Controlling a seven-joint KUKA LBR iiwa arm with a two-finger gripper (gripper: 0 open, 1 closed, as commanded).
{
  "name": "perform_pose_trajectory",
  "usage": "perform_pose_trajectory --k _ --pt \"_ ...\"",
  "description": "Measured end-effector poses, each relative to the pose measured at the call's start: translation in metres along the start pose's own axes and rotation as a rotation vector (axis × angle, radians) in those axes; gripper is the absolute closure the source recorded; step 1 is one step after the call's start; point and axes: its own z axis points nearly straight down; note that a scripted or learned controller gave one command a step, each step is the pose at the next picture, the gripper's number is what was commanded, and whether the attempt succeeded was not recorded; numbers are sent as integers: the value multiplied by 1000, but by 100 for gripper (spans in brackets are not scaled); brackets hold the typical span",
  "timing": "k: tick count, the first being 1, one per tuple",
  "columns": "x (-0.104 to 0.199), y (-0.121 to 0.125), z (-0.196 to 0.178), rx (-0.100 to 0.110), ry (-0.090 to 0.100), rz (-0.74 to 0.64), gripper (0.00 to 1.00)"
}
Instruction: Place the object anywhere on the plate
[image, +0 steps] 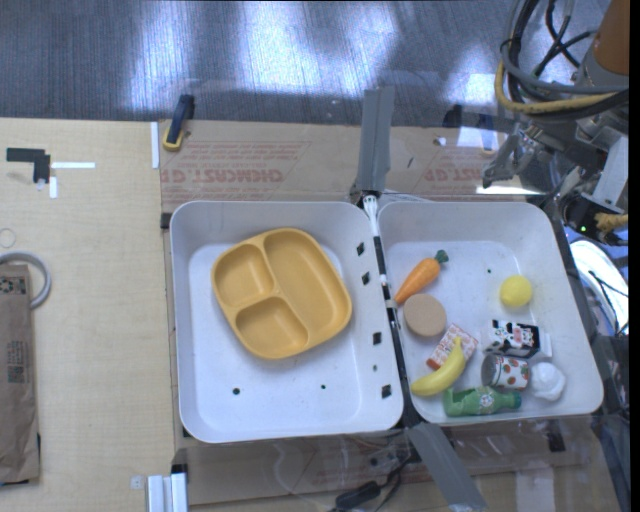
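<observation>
A yellow plate (280, 292) with three compartments lies in the left bin (200, 400), with nothing on it. The right bin (470, 255) holds several toy foods: a carrot (418, 277), a tan round disc (425, 316), a banana (443, 372), a yellow ball (516, 291), a black-and-white carton (515, 338), a small can (505, 372) and a green bottle (482, 402). My gripper (503, 160) hangs at the top right, above the far rim of the right bin, well away from the objects and the plate.
A grey divider (376, 140) rises behind the seam between the bins. A white lump (547, 380) sits by the can. Cables (545, 60) loop around the arm at the upper right. A brown bag (15, 370) lies on the bench at far left.
</observation>
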Motion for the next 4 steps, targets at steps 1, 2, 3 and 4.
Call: perform_pose_trajectory --k 1,2,3,4 --pt "-108 2 -22 1 0 134 0" --pt "-182 8 -20 3 0 138 0" --pt "-187 8 11 3 0 137 0" --pt "-188 8 -21 2 0 405 0"
